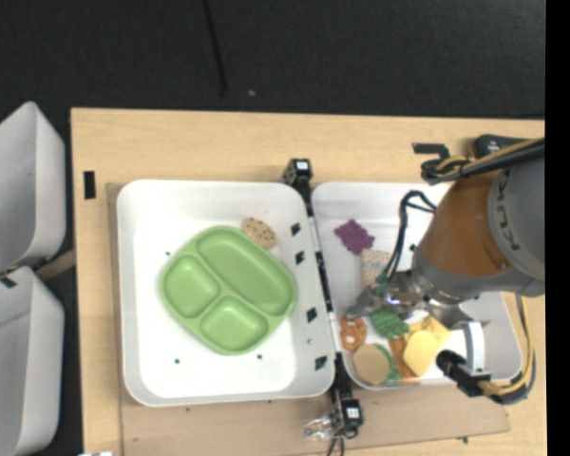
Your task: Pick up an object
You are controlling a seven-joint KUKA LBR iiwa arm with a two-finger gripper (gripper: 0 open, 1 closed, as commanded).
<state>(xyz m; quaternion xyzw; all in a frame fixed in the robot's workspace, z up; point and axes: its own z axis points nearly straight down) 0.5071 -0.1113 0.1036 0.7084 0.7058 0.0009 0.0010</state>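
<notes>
While the gripper [378, 297] hangs over the right bin [334, 198], the green toy [389, 324] just beneath looks light and soft; pinch its middle. Finger state: cannot tell.

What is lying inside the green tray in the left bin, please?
The green tray has three compartments; nothing is visible in any of them. A small speckled cookie lies beside its upper rim, outside. What is under the tray is covered.
</notes>
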